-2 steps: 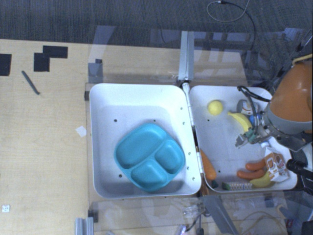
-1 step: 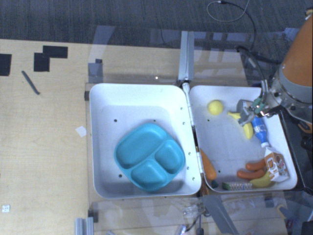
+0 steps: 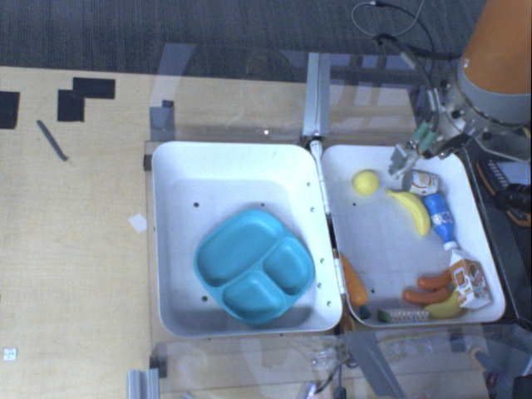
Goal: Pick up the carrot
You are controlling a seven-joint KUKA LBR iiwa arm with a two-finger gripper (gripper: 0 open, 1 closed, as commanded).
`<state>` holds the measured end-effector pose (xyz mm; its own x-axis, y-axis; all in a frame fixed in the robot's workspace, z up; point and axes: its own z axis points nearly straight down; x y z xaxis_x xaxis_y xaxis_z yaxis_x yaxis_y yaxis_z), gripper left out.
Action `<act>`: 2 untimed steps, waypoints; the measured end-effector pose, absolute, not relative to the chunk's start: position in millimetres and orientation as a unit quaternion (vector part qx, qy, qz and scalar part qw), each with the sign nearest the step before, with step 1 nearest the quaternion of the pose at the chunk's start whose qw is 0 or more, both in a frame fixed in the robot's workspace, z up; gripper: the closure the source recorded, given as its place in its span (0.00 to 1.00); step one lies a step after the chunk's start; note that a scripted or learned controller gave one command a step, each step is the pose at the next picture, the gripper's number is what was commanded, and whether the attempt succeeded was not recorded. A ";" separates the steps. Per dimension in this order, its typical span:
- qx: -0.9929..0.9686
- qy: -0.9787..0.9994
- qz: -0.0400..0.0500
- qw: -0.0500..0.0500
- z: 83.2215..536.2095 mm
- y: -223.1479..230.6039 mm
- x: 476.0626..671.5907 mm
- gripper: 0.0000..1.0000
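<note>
Camera view: the carrot [image 3: 355, 283] is seen lengthwise along the right bin's [image 3: 490, 256] left wall, well apart from the claw [image 3: 402, 161], whose closure cannot be told.

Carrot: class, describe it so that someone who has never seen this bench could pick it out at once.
Find the right bin, the one with the food, not the one with the blue plate. Look along its left wall near the front corner: the carrot lies there, alone against the wall. It is orange and tapered, unlike the redder sausages and the yellow bananas farther right.
</note>
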<state>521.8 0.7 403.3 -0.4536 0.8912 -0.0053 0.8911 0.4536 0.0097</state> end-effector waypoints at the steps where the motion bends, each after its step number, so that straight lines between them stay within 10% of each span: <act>1: 0.568 0.823 0.003 0.004 436.3 -3.9 571.6 1.00; 2: 0.584 0.811 0.001 0.002 247.9 -20.5 560.4 1.00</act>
<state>560.4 -20.5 247.9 -0.3168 0.9485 -0.0012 0.9485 0.3168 0.0037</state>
